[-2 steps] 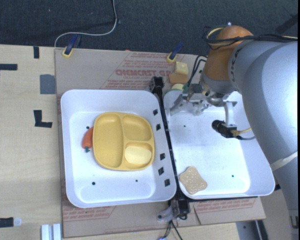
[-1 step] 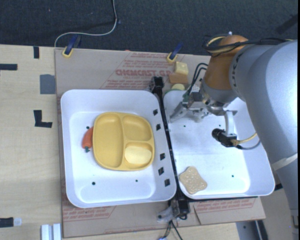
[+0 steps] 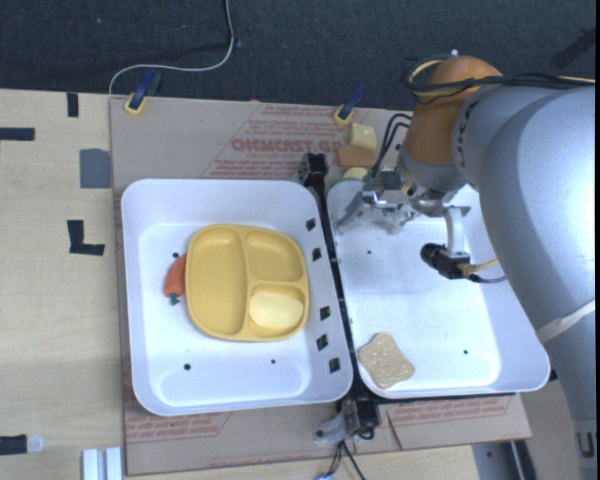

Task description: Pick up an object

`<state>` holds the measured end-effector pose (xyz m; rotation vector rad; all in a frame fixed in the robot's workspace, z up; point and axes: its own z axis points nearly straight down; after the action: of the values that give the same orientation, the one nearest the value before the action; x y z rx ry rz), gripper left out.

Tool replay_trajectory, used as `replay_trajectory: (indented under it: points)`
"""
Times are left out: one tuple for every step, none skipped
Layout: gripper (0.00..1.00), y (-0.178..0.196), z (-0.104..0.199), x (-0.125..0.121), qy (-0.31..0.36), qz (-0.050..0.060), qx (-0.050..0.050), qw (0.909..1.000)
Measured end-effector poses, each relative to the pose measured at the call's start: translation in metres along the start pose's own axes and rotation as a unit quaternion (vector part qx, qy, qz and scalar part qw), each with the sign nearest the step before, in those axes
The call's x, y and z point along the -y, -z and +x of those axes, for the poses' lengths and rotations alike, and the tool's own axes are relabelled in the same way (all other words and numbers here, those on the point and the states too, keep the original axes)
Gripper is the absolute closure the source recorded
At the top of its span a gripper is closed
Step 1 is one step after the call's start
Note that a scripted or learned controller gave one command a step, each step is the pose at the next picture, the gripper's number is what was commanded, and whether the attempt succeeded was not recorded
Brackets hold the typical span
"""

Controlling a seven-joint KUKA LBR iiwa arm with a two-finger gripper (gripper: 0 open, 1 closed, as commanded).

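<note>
My gripper [image 3: 378,206] hangs low over the far left corner of the right bin [image 3: 450,313], under the grey arm and its orange band. A tan, speckled cracker-shaped piece [image 3: 385,359] lies at the near left of that bin, well apart from the gripper. In the left bin [image 3: 150,268] sits a yellow divided plate [image 3: 230,268] with a pale yellow lump [image 3: 276,309] in its near right compartment. An orange-red item [image 3: 174,277] peeks out from under the plate's left edge.
Just beyond the right bin's far left corner are a tan block [image 3: 357,154], a small yellow block [image 3: 363,133] and a pale green piece [image 3: 353,175]. A black divider [image 3: 325,268] runs between the bins. The arm's bulk covers the right side.
</note>
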<state>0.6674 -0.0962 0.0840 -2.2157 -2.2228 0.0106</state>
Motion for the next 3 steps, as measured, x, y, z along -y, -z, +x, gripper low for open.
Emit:
replay_trajectory:
  points:
    - [1.0, 0.01, 0.001, 0.0, -0.001, -0.002, 0.0, 1.0]
    - [0.0, 0.009, 0.0, 0.0, -0.001, -0.002, 0.0, 1.0]
    - [0.0, 0.003, -0.002, 0.021, -0.001, -0.002, -0.001, 1.0]
